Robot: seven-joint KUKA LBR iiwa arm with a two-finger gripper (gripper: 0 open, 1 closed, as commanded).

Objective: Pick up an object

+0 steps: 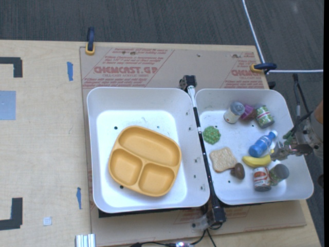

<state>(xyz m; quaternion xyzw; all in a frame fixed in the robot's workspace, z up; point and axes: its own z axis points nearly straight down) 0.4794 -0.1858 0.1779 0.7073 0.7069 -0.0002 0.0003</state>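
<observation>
While the gripper (pixel 281 151) sits low over the right bin (pixel 303 187), finger state indeterminate at this angle, the banana (pixel 256 161) lies just beside it, between the blue bottle (pixel 261 145) and a small can (pixel 261 179). The left bin (pixel 97 138) holds a yellow divided tray (pixel 144 160).

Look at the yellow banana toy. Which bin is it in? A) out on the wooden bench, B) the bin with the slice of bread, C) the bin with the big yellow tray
B: the banana lies in the right bin just beside the slice of bread.
</observation>
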